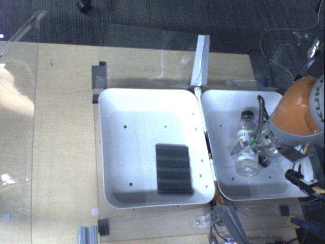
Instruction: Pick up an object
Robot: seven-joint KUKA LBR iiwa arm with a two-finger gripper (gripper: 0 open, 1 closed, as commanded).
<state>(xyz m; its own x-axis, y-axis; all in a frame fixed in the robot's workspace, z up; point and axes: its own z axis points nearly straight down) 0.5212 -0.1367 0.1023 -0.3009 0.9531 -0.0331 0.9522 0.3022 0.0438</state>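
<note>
A clear bottle (pixel 247 145) with an unreadable green label is seen in the right bin (pixel 223 136). The gripper (pixel 255 147) is lowered onto it; finger state cannot be told.

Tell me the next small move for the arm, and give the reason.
Probably a short, slow lift straight up, to test the grip. The gripper sits low in the right white bin, right at the clear plastic bottle lying on the bin floor, but the view cannot confirm a hold. The ribbed black block lies in the left white bin.
</note>
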